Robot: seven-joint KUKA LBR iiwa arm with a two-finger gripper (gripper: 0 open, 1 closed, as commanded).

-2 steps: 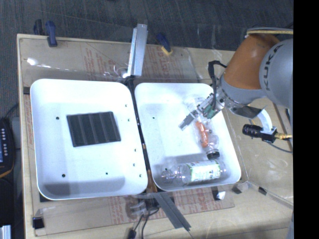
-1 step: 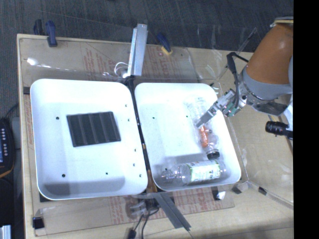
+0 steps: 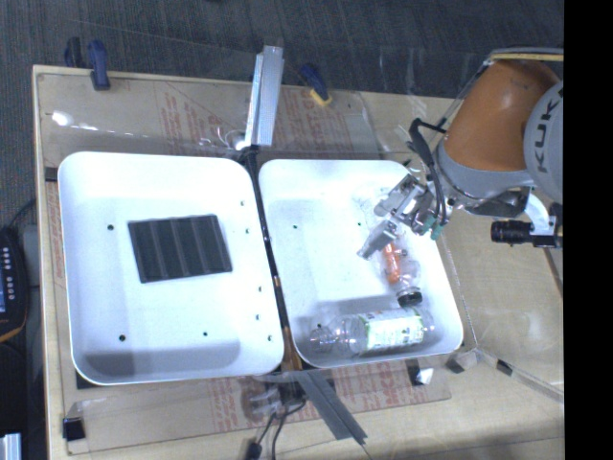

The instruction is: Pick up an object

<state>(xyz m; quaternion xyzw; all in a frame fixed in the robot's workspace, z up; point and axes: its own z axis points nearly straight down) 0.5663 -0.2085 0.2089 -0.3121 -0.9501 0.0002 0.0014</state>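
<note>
Faintly, "KU" lettering (image 3: 546, 127) on arm (image 3: 498, 113)

Clear plastic bottle (image 3: 375, 333) on its side, right bin's (image 3: 306, 257) near edge

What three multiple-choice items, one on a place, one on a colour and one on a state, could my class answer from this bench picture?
1. Where does the dark ribbed mat lie? A left bin B right bin C bench
2. What colour is the small bottle below the gripper? A blue B orange C green
3. How does the clear bottle rest? A upright B on its side C hanging

Answers: 1 A, it sits on the left bin's floor; 2 B, its body shows orange; 3 B, it lies along the right bin's near wall.
</note>
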